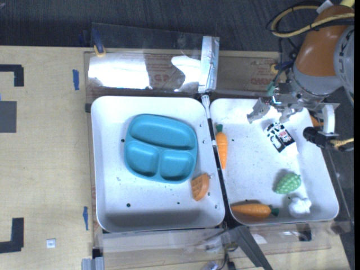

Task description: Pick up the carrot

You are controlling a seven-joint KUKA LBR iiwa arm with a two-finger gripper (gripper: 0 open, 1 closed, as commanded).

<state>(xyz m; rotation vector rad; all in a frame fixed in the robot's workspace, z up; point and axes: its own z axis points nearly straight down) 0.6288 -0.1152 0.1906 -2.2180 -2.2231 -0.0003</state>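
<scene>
Two orange carrots lie in the right bin (315, 151). One carrot (222, 148) rests along the bin's left wall, its green top pointing to the back. The other carrot (251, 210) lies flat by the front wall, green end to the right. My gripper (273, 113) hovers over the back of the right bin, to the right of the first carrot and apart from it. Its fingers (257, 112) are spread open with nothing between them.
A small black-and-white object (280, 136) lies just in front of the gripper. A green bumpy toy (287, 182) and a white lump (300, 206) sit at the front right. The left bin (107, 167) holds a blue sectioned plate (161, 147) and an orange-brown piece (199, 186).
</scene>
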